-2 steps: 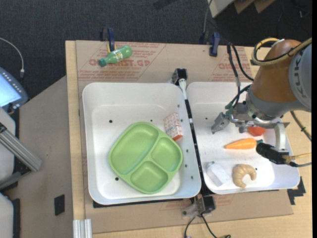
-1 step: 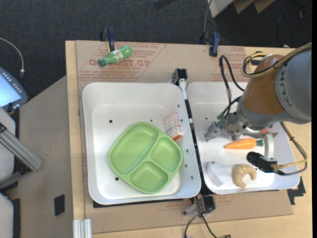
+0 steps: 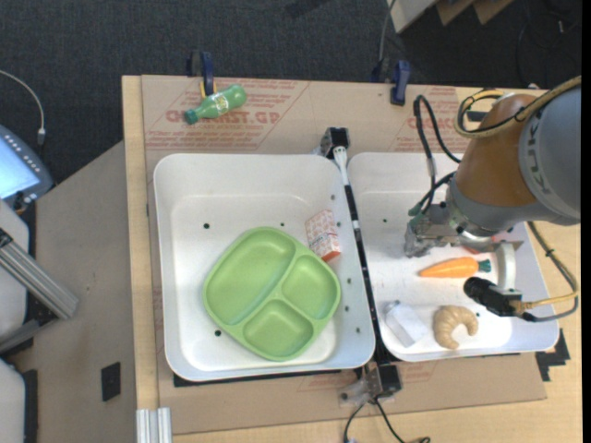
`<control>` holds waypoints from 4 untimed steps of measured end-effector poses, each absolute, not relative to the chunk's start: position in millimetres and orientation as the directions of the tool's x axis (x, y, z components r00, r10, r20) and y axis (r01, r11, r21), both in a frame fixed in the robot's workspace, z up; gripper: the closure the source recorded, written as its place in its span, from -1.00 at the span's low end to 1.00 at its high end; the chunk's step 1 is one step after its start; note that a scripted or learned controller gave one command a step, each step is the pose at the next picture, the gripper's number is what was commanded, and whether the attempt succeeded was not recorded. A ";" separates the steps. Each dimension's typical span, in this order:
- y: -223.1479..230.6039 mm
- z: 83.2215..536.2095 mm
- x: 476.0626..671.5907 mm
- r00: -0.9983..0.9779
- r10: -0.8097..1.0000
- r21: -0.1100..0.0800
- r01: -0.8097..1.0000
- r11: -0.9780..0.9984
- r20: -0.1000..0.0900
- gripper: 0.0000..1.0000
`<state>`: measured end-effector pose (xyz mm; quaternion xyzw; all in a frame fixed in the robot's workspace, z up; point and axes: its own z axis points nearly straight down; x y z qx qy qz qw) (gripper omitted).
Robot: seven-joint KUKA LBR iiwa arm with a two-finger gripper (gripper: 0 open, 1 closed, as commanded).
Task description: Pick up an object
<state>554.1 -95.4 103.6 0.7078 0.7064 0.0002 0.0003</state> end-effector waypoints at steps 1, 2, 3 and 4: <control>-94.1 154.1 565.2 -0.001 1.000 0.006 1.000 0.001 -0.001 1.00; -83.9 210.7 565.5 -0.002 1.000 0.007 1.000 0.002 -0.001 1.00; -84.0 241.1 566.7 -0.001 1.000 0.006 1.000 0.001 -0.001 1.00; -30.5 228.3 549.4 -0.005 1.000 -0.004 1.000 0.005 0.002 1.00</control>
